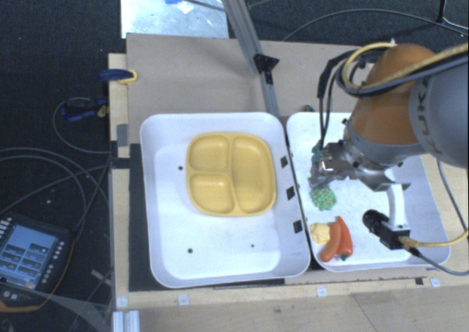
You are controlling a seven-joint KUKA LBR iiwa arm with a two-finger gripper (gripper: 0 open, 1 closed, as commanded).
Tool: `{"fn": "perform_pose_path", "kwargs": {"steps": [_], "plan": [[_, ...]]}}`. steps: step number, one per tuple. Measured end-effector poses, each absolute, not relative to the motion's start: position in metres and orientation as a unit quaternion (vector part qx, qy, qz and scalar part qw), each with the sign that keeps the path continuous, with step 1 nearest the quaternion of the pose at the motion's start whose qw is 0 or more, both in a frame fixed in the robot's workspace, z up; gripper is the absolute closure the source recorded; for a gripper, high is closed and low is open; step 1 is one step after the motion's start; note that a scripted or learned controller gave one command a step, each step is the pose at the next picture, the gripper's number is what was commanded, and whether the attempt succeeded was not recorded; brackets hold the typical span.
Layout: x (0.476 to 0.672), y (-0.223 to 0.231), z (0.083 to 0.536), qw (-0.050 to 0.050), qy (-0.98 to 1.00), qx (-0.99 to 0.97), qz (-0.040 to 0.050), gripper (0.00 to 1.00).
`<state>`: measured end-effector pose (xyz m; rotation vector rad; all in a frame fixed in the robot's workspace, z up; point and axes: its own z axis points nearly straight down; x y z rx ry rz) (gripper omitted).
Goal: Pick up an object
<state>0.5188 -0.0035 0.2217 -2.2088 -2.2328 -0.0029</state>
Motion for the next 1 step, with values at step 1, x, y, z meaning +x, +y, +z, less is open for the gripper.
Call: {"fn": "perform_pose_path", "kwargs": {"steps": [1], "plan": [[0.5203, 0.0582, 0.2299, 0.001, -0.712, -0.703, -0.0014, 1.00]]}}
